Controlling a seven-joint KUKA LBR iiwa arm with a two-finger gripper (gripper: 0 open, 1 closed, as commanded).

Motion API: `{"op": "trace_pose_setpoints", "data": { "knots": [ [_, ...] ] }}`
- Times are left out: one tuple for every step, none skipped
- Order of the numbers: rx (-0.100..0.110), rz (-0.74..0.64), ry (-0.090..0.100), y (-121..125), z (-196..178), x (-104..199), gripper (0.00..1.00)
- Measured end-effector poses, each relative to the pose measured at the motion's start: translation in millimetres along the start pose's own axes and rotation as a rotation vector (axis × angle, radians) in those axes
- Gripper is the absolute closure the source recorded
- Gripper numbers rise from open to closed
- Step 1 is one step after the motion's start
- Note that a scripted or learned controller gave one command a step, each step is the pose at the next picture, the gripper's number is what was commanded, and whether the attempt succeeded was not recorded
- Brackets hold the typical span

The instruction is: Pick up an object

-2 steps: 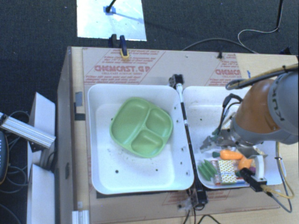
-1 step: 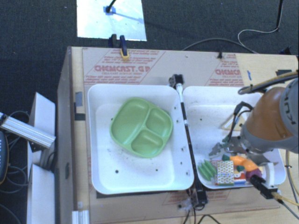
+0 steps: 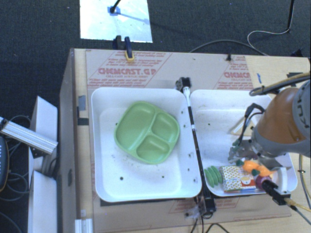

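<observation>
With the hand (image 3: 241,154) low over packed toys (image 3: 238,176), grip state unreadable, it risks nudging instead of lifting.

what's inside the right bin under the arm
Along the right bin's near edge lie a green ridged piece, a printed carton, an orange toy and a dark red item. The arm covers whatever lies beneath it.

Your arm (image 3: 286,120) enters from the right edge of the camera view, with the orange band uppermost and the grey wrist section below it. It angles down and to the left. The gripper (image 3: 238,154) sits low at the wrist's lower left end; you cannot read its state from here.
</observation>
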State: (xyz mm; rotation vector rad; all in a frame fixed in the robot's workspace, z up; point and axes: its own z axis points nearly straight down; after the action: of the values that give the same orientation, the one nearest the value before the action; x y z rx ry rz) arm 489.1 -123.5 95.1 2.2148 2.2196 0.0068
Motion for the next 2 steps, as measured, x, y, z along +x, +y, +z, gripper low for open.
{"op": "trace_pose_setpoints", "data": {
  "knots": [
    [0.0, 0.0, 0.0, 0, 0, 0, 0.0],
    [-0.003, 0.0, 0.0, 1, -10, 0, 1.0]
  ]
}}
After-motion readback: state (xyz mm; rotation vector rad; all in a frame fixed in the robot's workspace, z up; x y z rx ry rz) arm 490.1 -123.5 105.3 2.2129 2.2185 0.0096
